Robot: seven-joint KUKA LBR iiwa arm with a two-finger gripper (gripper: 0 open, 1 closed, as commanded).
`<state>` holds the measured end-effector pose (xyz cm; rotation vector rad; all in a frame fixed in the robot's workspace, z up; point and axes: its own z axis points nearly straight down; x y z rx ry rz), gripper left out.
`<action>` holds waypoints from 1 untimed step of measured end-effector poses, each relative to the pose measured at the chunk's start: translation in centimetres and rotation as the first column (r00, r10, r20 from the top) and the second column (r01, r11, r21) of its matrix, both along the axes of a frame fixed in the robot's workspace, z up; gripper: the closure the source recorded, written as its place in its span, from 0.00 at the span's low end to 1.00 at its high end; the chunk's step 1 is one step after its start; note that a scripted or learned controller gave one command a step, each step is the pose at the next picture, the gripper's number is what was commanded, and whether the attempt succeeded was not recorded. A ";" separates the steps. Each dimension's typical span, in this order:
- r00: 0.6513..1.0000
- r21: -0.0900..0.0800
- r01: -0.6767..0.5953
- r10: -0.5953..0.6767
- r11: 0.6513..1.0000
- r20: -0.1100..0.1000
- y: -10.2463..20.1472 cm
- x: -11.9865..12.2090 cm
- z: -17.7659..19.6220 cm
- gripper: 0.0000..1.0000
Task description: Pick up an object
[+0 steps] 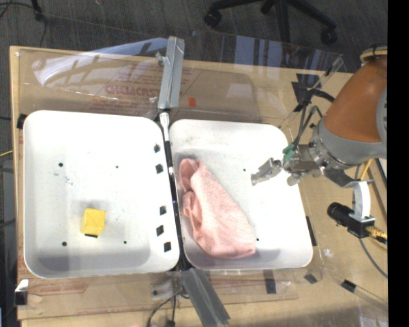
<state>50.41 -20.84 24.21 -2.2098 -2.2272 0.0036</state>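
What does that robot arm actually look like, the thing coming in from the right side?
The arm is a rounded, bulky shape with a broad orange band and grey casing below it. Thin dark cables loop along its upper side. At its tip sits a small metallic grey gripper with slim fingers, built from blocky silver and black parts.

Two white bins [54, 125], one pink cloth [215, 213], one yellow block [93, 222].

pink cloth [215, 213]: soft terry | bins [88, 264]: smooth white plastic | yellow block [93, 222]: matt sponge
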 end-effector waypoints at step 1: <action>0.995 -0.001 -0.102 0.102 0.995 0.006 7.4 -0.7 -14.9 0.00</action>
